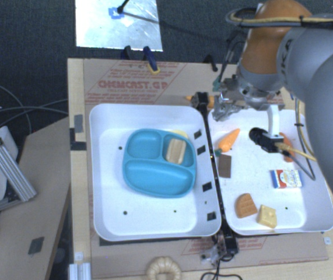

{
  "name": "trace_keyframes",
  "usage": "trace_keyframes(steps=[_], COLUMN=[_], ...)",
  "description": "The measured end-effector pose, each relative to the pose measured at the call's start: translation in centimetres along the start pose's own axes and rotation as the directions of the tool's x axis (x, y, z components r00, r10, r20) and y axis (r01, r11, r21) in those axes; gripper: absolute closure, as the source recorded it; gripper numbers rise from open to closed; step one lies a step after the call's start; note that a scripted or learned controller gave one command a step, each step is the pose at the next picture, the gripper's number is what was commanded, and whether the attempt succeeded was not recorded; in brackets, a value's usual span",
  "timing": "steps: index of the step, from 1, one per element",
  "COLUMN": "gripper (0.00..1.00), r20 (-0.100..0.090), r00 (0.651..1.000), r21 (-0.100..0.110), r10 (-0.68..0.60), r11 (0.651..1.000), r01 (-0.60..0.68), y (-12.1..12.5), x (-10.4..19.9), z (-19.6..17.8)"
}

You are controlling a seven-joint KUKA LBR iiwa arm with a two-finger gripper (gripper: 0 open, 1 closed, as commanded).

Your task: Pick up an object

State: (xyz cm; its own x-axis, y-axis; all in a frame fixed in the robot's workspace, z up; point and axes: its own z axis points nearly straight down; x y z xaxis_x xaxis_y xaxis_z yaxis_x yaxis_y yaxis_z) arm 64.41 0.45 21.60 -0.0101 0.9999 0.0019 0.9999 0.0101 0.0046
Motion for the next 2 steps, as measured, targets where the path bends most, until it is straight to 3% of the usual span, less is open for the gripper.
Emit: trace_keyframes(steps=[2], gripper=[1.0], r20=[0.002], r00=[1.0], r21=[0.003], r10=[0.004], r11=[1.0], r01=[-0.004], y=[0.01], x=[0.09], z=[-0.08])
